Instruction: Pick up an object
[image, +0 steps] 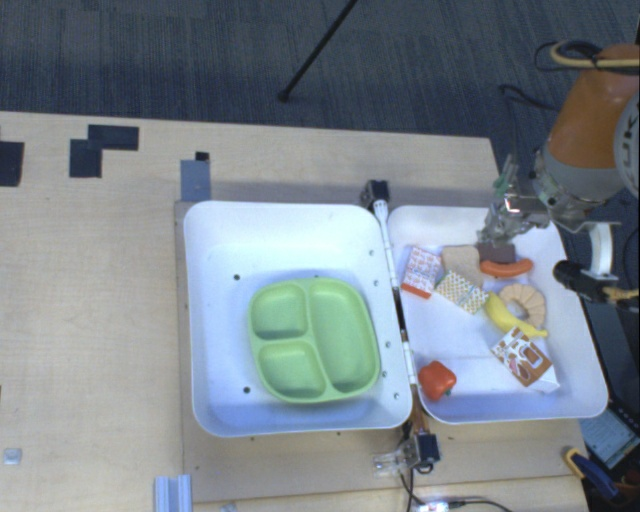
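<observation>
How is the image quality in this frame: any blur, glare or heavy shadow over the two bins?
Camera view: lighting is even and soft, with a faint bluish shadow around the green divided plate in the left bin; the right bin shows no strong glare; the gripper and small packets look slightly soft, their print unreadable.

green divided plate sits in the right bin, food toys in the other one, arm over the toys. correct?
Not quite. The camera view shows the green divided plate in the left bin; the food toys fill the right bin, with the gripper over them.
</observation>
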